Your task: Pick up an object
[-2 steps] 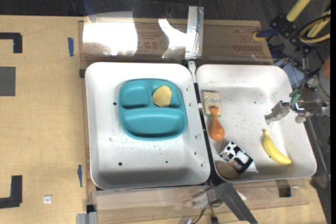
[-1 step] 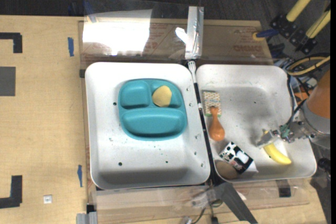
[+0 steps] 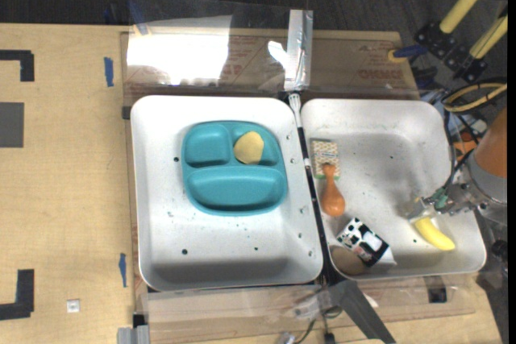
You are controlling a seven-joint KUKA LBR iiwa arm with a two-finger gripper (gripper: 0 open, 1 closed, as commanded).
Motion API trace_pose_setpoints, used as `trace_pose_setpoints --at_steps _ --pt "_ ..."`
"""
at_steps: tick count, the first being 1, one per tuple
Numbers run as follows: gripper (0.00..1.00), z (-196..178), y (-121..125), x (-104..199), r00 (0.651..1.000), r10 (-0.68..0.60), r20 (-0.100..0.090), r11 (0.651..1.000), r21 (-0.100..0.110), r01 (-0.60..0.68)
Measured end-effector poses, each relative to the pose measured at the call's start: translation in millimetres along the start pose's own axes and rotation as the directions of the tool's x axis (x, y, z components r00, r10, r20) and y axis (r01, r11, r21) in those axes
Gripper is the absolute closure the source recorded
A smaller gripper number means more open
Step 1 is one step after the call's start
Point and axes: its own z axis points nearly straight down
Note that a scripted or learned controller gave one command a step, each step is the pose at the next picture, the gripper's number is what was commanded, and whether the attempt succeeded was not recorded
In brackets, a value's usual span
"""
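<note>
While I reach in from the right, my gripper (image 3: 429, 205) sits low over the right bin (image 3: 379, 121), close to its right wall, and whether my jaws are released or clenched I cannot tell from this slant. Just beside and below my tip lies a yellow banana (image 3: 434, 235), on the bin floor near the front right corner, with the rim close behind it.

Along the bin's left wall the objects are crowded: a small speckled block (image 3: 325, 152) sits uppermost, an orange drumstick-shaped toy (image 3: 332, 193) lies just under it, and a black-and-white cow-patterned item (image 3: 360, 240) rests near the front edge. Between that row and me, the middle of the bin floor is bare white, the widest room for moving.

Across the divider where the two bins meet, the left bin (image 3: 161, 230) holds a teal compartment plate (image 3: 234, 177), with a yellow round piece (image 3: 249, 147) in its upper right compartment. Bare floor rings the plate on all sides, broadest toward the front edge.

A clear plastic sheet (image 3: 210, 52) stands behind the bins' far rims.
</note>
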Motion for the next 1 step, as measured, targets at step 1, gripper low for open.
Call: trace_pose_setpoints --at_steps 1 --pt "1.0 -108.2 20.6 73.7 0.999 0.035 0.0 0.999 -0.003 -0.035"
